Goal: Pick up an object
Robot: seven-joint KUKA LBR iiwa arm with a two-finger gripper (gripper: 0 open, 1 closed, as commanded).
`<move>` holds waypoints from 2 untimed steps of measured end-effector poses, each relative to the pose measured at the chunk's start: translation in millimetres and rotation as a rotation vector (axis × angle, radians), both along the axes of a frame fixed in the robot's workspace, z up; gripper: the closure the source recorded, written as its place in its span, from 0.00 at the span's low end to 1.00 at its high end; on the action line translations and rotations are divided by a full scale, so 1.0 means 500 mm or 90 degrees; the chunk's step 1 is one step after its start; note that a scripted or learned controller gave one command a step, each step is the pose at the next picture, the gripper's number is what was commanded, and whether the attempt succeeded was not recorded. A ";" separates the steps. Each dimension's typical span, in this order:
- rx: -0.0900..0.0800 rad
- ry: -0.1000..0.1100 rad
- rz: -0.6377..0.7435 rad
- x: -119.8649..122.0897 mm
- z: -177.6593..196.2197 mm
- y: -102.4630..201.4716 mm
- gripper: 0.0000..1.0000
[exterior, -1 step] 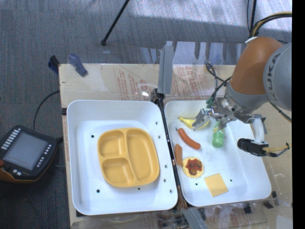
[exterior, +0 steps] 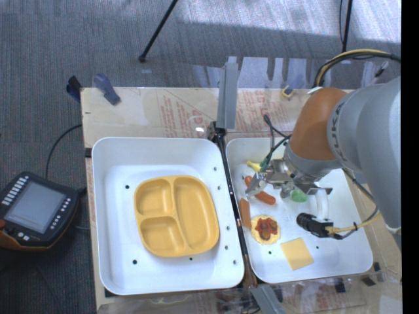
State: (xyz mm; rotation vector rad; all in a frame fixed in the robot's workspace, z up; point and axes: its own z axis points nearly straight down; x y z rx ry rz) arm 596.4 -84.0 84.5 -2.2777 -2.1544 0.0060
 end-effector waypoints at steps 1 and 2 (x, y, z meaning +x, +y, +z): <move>0.001 0.000 -0.003 0.001 0.022 -0.001 1.00; 0.000 -0.009 0.018 0.005 0.242 0.095 1.00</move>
